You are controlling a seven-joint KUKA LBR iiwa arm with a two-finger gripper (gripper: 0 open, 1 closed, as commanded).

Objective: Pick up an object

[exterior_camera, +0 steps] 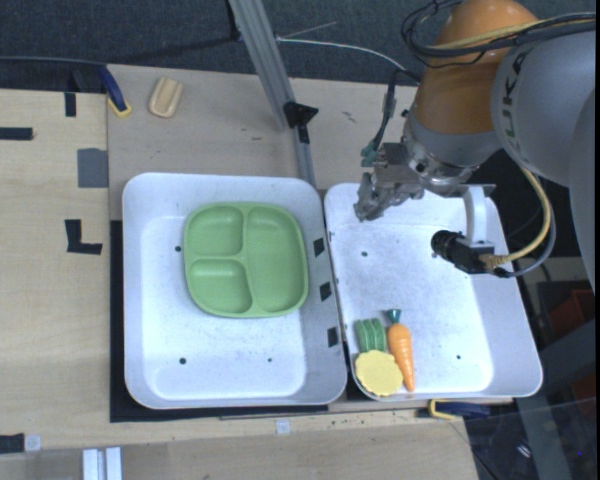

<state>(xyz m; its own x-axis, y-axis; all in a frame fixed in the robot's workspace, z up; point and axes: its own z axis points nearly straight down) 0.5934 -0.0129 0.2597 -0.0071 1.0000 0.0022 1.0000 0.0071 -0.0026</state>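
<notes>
Green divided plate [246,259] in the left bin [140,268], yellow disc [379,373], green piece [370,335] partly hidden, and toy carrot [401,354] at the right bin's [480,308] near-left corner, gripper [372,203] above the far-left corner, finger state impossible to tell.

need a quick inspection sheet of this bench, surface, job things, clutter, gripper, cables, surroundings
surface: wooden bench bearing a left white bin and a right white bin, side by side.
job's things: green divided plate lying flat in the left bin; toy carrot, yellow round piece and green ridged piece bunched in the right bin's near left corner.
clutter: small tan block and a blue and yellow item on the bench beyond the bins.
gripper: gripper above the right bin's far left corner, apart from the toys; nothing seen in it.
cables: black cables looped over the orange band.
surroundings: slanted metal pole; dark floor.
</notes>
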